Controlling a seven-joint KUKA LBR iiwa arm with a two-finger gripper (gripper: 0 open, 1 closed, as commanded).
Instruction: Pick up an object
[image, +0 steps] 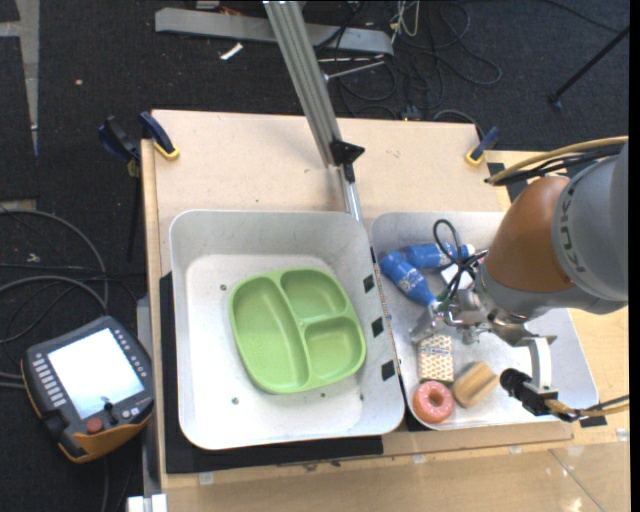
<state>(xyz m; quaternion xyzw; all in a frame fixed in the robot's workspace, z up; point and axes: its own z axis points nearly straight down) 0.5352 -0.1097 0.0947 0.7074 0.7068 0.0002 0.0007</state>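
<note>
My gripper (447, 318) hangs low over the right bin (580, 370), near its middle. Just below it lies a small checked wafer-like piece (436, 353). A blue bottle (408, 272) lies to the gripper's upper left, and blue-handled scissors (447, 240) sit behind it. A pink donut (434, 400) and a tan cylinder (474, 384) rest near the bin's front edge. I see nothing held between the fingers.
The left bin (200, 300) holds a green divided plate (297, 329). A slanted metal pole (312, 85) crosses above the bench to the seam between the bins. The arm's grey and orange body covers the right bin's far right side.
</note>
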